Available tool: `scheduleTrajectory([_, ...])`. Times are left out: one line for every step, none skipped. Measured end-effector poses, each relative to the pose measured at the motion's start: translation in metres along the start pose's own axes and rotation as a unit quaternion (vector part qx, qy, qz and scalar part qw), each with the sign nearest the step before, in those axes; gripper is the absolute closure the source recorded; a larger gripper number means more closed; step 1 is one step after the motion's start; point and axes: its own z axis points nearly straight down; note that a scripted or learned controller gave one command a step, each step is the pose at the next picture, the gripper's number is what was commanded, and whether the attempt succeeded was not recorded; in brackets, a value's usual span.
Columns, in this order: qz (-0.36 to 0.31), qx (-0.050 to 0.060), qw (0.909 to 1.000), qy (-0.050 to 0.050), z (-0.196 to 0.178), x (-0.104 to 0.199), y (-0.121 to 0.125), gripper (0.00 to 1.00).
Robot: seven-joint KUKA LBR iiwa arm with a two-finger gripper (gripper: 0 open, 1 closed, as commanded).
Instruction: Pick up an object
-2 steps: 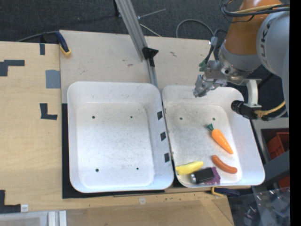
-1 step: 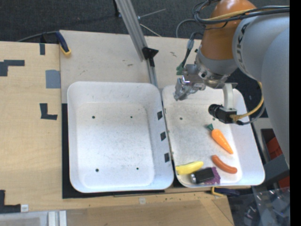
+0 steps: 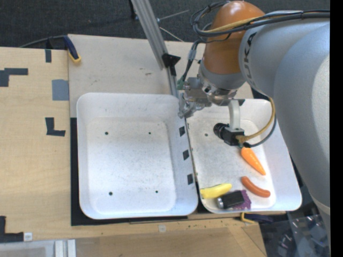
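Note:
The right bin (image 3: pixel 211 157) holds several small objects along its near and right side. An orange carrot (image 3: pixel 253 160) lies by the right wall, with a red-orange sausage (image 3: pixel 255 187) just below it. A yellow banana-shaped piece (image 3: pixel 215 190) rests at the near left corner, touching a black and purple block (image 3: pixel 234 199). My gripper (image 3: pixel 185 109) hangs over the far left corner of the right bin, close to the divider between the bins, well away from all these objects. Nothing shows in its grasp.
The left bin (image 3: pixel 88 143) sits beside the right one, sharing a ridge marked with black squares. A slanted metal post (image 3: pixel 153 31) rises behind the bins. A black fitting with a cable (image 3: pixel 228 134) hangs from the wrist over the right bin.

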Motion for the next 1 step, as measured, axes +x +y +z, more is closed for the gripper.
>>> scheduleTrajectory([0.0,-0.001,1.0,0.0,0.0049,0.0574,0.0016,1.0])
